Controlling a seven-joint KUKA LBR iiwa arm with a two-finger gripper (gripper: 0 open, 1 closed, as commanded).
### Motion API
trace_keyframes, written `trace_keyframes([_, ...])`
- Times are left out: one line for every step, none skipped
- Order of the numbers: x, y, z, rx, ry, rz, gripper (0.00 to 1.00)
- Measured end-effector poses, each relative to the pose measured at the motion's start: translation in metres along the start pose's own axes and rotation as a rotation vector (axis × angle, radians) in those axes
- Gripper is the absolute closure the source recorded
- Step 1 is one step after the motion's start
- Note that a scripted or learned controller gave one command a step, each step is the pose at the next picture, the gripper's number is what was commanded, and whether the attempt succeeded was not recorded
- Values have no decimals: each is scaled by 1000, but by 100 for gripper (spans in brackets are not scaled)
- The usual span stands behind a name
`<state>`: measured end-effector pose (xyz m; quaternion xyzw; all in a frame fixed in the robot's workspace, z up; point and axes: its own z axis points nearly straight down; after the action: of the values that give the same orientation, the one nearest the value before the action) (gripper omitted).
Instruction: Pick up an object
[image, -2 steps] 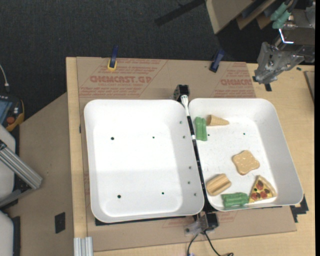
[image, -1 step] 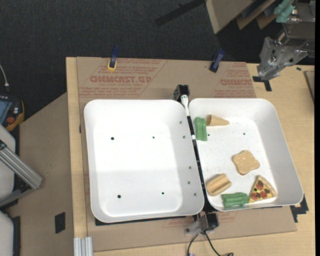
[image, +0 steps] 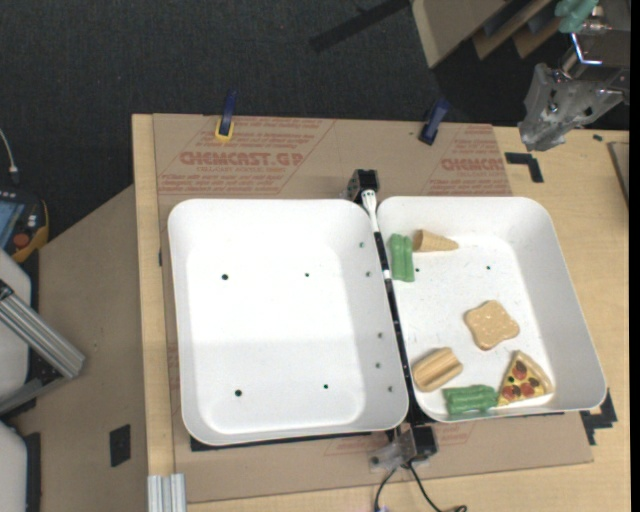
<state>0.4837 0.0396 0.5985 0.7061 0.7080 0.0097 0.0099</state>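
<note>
The right bin (image: 545, 250) holds several toy foods. A green stick (image: 401, 257) lies along its left wall, with a tan cone (image: 433, 241) just to its right. A toast slice (image: 490, 325) sits mid-bin. Near the front lie a tan bread roll (image: 436, 367), a green piece (image: 469, 400) and a pizza slice (image: 525, 379). My gripper (image: 556, 110) hangs high at the top right, beyond the far edge of the right bin, well apart from every object. Nothing shows between its fingers.
The left bin (image: 200, 300) stands beside the right one on a cardboard sheet (image: 300, 150). Blue clamps (image: 227, 118) (image: 434, 120) grip the sheet's far edge. A black clip (image: 364, 184) sits at the bins' joint.
</note>
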Motion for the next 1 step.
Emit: trace_keyframes([0, 1, -11, -5, 0, 0, 100])
